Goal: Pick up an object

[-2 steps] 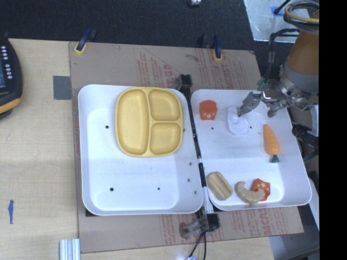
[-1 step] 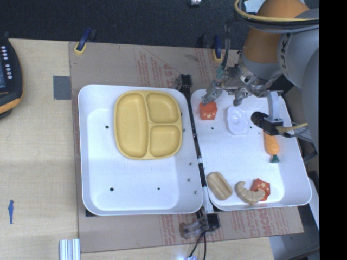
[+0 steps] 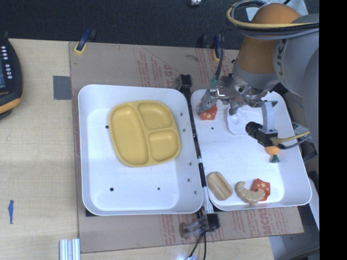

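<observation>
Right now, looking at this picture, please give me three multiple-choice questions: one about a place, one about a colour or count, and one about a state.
1. Where does the yellow tray lie?
A. In the left bin
B. In the right bin
C. On the cardboard outside the bins

2. How many compartments does that tray have?
A. Two
B. Three
C. Five

3. How does the gripper stand to the small red object at the far edge of the right bin?
A. Right above it
B. Over the left bin
C. Away beyond the bench

Answers: 1 A, it rests inside the left bin. 2 B, one long and two small sections. 3 A, it hangs just over the object.
</observation>
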You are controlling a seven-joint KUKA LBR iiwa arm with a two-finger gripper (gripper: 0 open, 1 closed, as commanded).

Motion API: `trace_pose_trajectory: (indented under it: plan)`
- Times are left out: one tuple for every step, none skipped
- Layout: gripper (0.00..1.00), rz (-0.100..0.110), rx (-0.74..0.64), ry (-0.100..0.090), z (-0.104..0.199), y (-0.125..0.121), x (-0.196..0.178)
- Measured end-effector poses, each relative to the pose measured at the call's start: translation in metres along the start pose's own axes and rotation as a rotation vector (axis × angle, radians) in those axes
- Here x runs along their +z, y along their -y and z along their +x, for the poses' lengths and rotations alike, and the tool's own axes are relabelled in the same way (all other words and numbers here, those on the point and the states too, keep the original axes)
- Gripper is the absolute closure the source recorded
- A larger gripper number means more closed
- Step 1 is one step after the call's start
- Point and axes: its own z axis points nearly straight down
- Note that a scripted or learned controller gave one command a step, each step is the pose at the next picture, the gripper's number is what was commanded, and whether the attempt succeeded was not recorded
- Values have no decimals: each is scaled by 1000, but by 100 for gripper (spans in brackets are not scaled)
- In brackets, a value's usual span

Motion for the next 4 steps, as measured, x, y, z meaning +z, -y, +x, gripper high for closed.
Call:
trace_pose_trajectory:
  plan:
    - [0, 4, 8, 2, -67, 6, 91]
    - [0, -6, 2, 0, -56, -33, 100]
    - [0, -6, 5, 0, -62, -32, 99]
    - [0, -7, 5, 0, -66, -32, 99]
